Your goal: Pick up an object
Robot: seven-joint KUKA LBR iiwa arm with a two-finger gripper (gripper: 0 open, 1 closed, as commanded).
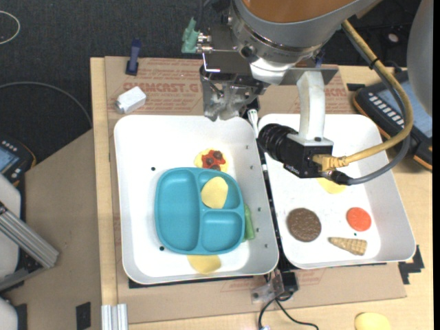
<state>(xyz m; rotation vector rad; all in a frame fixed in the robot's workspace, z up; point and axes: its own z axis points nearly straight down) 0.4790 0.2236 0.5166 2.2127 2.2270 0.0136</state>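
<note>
My gripper [227, 108] hangs over the far edge of the left bin [134, 184], its fingertips near the rim with nothing seen between them. A blue divided tray [182, 215] lies in the left bin with a pale yellow piece [214, 192] in its upper right compartment. Behind the tray sits a small red and yellow toy [212, 159]. A yellow piece [204, 262] pokes out under the tray's near edge, and a green strip [249, 224] lies along its right side. In the right bin [392, 205] are a brown round cookie [303, 224], an orange disc [358, 218] and a tan cone [348, 245].
A black camera unit [292, 151] on a white bracket, with a yellow cable, hangs over the right bin's far left part. A white block [130, 100] and a blue clip [133, 57] lie on the cardboard behind the left bin. A remote [383, 108] rests at the right.
</note>
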